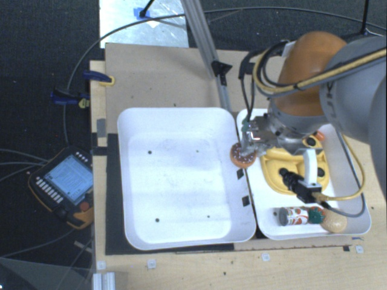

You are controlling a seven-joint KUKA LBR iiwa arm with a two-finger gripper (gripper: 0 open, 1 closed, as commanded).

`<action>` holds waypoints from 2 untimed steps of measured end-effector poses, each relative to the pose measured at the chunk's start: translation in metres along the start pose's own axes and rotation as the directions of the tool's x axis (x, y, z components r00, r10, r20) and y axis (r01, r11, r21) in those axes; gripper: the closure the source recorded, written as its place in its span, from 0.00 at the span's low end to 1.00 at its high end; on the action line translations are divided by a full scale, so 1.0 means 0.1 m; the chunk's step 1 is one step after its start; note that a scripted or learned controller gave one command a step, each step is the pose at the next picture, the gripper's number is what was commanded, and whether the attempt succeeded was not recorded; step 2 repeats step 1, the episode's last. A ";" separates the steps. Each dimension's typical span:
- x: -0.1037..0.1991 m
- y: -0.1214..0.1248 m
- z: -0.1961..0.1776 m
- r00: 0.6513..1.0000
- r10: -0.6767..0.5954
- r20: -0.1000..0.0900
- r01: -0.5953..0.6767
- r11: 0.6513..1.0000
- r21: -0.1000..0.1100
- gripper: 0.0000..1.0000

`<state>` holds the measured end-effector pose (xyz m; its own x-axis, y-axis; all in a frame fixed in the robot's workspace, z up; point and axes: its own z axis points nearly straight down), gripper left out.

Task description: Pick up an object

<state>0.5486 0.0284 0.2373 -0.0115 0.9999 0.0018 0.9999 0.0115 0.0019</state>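
Right now the pincer (247, 142) grips a small brown ring (242, 156) between the bins.

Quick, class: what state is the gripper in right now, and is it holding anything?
Gripper: shut on the small brown disc, over the gap between the two bins.

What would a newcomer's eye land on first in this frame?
The big grey arm with its orange band fills the upper right, reaching down over the right bin. Its pincer sits at the seam between the bins, with a small brown ring-shaped object just beneath it. Beside it, the left bin is a broad white expanse.
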 end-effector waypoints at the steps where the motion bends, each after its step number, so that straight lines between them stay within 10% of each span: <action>1: 0.44 0.23 0.11 1.000 0.002 0.000 -0.002 1.000 -0.001 1.00; 2: 0.44 0.23 0.11 1.000 0.002 0.000 -0.002 1.000 -0.001 1.00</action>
